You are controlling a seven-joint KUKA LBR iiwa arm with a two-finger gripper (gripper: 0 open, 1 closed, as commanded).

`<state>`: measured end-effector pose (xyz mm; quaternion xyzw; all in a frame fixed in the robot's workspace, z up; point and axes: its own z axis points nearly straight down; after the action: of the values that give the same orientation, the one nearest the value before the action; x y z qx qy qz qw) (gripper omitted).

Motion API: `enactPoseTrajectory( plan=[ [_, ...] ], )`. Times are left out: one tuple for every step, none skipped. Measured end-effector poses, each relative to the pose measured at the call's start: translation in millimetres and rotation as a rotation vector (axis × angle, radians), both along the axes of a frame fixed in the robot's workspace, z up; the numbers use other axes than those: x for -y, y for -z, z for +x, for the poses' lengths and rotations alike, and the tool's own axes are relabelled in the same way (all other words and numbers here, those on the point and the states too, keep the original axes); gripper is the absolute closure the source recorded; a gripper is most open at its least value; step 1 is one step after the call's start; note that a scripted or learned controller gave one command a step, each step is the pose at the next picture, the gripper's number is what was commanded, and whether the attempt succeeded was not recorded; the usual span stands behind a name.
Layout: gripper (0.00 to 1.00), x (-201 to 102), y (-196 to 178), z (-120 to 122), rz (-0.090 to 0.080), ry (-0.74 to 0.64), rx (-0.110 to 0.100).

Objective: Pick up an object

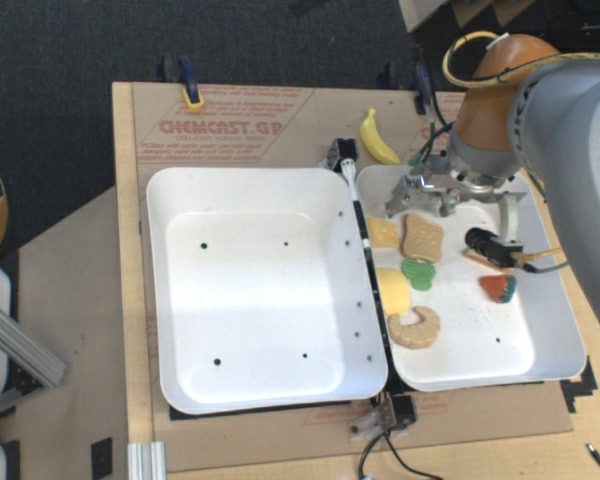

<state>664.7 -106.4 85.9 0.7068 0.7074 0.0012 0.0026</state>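
Arm (555, 108) reaches down into the right bin's (545, 353) far end, claw (430, 196) just behind the bread (422, 238), can't tell if it's clenched.

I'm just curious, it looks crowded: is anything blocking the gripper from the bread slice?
Nothing visible does. The gripper hovers right by the bread slice; a yellow block lies beside it, not between.

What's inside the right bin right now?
The right bin holds a tan bread slice, a pale yellow wedge, a green piece, a yellow lump, a ring-shaped pastry and a red piece. The arm covers the bin's far right corner.
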Motion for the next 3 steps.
enactPoseTrajectory(
  plan=[
    [0.0,-16,1,2,0.001,-0.001,-0.003],
    [0.0,-48,-107,4,0.001,-0.003,0.006],
    [0.0,-115,-99,2,0.004,-0.005,-0.006]
  ],
)
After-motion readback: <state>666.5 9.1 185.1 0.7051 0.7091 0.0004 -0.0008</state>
